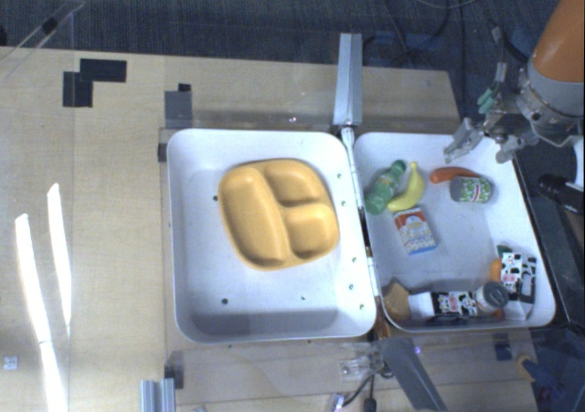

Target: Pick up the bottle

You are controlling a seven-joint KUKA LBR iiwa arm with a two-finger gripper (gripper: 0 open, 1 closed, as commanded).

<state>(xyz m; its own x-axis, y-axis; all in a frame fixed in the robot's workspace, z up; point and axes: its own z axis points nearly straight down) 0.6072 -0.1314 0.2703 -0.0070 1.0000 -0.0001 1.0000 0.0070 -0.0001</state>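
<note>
The gripper (483,138) hangs spread open above the right bin's (539,314) far edge, holding nothing. The bottle (454,302) lies at that bin's near wall.

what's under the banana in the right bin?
The banana leans against the green bottle, overlapping its right side. Bare bin floor shows around them. Whatever lies directly beneath the banana is covered.

White for both shallow plastic bins (183,246), mustard yellow for the divided plastic tray (274,212). Green for the small plastic bottle (386,184), bright yellow for the curved banana (411,191), orange-red for the slim carrot-like piece (454,174). Black-and-white cow patches on the small carton (517,273), orange above grey on the arm (558,45).
</note>
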